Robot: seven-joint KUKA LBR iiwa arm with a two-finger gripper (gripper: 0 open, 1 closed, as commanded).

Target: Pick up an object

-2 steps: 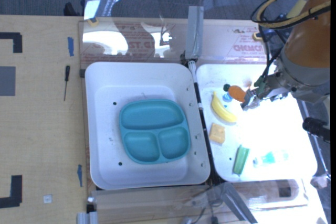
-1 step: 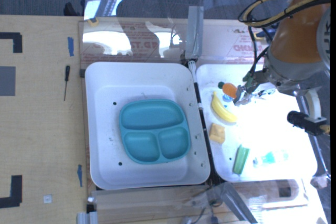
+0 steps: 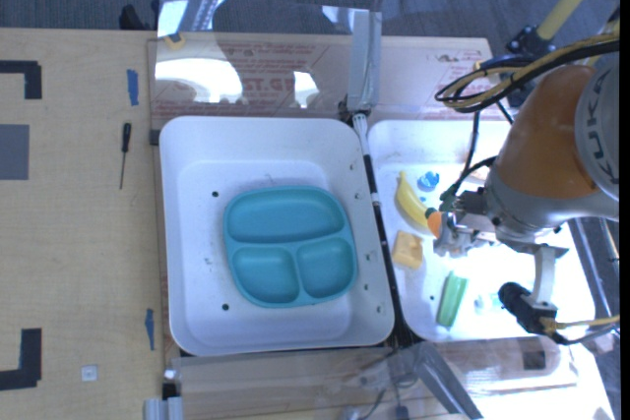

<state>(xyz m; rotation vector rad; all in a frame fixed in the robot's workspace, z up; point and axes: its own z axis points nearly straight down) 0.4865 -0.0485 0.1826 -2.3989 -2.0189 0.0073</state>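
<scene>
camera view | 2 bins | 1 teal tray [image 3: 288,244] | 1 banana [image 3: 409,198] | 1 green block [image 3: 451,299] | end effector [image 3: 448,233] state: cannot tell

In the right-hand white bin [image 3: 394,141], at the middle right of the frame, several small objects lie close together. A yellow banana [image 3: 409,198] curves from upper left to lower right near the bin's left wall. Just right of its top sits a small blue round piece [image 3: 428,181]. An orange item [image 3: 434,219] touches the banana's lower end. Below them lies a pale yellow block [image 3: 408,250], and lower still a green cylinder [image 3: 451,299] lies tilted, near the bin's bottom edge.
</scene>
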